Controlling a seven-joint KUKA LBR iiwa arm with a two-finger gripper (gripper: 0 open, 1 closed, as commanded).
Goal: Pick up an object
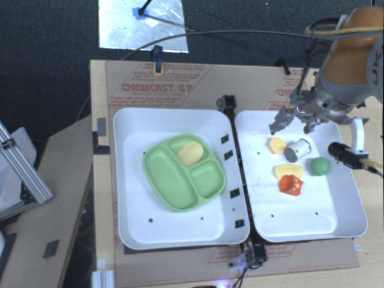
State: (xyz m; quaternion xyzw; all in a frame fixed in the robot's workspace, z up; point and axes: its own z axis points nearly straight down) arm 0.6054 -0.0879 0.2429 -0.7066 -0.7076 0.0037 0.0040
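The right bin [312,218] holds several small items: a yellow chunk [276,144], a grey and white cylinder [297,149] lying on its side, a green ball [319,166], a yellow block [288,171] and a red piece [291,185] touching that block. My gripper [296,123] hovers over the bin's far edge, just behind the yellow chunk and the cylinder. Its two fingers are spread open and hold nothing.
The left bin [135,221] holds a green divided plate [174,185] with a pale yellow item [191,153] in its upper compartment. A black divider [235,161] runs between the bins. A black part on a white bracket [345,153] overhangs the right bin's right rim.
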